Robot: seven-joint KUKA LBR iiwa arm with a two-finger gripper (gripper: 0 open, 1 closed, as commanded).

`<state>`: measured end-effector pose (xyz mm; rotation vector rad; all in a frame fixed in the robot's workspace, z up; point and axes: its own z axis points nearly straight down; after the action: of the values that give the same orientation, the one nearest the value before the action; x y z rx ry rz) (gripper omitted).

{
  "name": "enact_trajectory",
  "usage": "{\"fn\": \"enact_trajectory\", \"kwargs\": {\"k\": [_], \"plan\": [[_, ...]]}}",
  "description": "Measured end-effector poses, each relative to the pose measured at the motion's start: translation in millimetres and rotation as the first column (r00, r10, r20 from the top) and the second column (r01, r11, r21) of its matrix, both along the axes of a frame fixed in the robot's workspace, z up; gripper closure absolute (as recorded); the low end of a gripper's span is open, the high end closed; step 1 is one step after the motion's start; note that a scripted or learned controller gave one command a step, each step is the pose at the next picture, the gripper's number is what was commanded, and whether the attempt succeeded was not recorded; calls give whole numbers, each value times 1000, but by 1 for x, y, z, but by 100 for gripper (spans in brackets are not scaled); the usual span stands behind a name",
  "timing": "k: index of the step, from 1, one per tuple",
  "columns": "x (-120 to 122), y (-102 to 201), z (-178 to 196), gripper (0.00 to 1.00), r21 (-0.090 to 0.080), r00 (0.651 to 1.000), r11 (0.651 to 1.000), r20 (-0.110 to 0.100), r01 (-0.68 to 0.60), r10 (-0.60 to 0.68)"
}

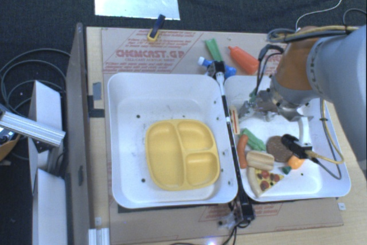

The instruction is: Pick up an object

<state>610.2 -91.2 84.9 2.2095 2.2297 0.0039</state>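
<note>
My gripper point(259, 107) hangs low over the back left part of the right bin point(335, 183), below the orange band of the arm point(295, 66). Toy food lies in front of it in that bin: a green pod point(253, 138), an orange carrot point(243, 156), a tan bun point(260, 159), a pizza slice point(265, 179), a brown patty point(278, 148) and a small orange piece point(295, 162). Nothing is visibly held. The gripper's lower end is small and partly hidden by its own body.
The left bin point(129, 100) holds a yellow divided plate point(182, 153). Behind the bins on the cardboard lie a green stick point(213, 50), an orange carrot-like toy point(243, 60) and a blue piece point(229, 72). A cable point(327, 135) trails across the right bin.
</note>
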Motion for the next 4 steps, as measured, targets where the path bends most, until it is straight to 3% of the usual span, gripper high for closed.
{"fn": "enact_trajectory", "kwargs": {"k": [1, 2, 3, 4], "plan": [[-59, -56, -1, 0, 0, 1000, 1000, -6, 13, -13], [41, -107, 1, 0, 0, 1000, 1000, -12, 6, -6], [-57, -117, -1, 0, 1, 1000, 1000, -10, 13, -13], [35, -115, 130, 0, -6, 1000, 1000, 14, 1, -1]]}}
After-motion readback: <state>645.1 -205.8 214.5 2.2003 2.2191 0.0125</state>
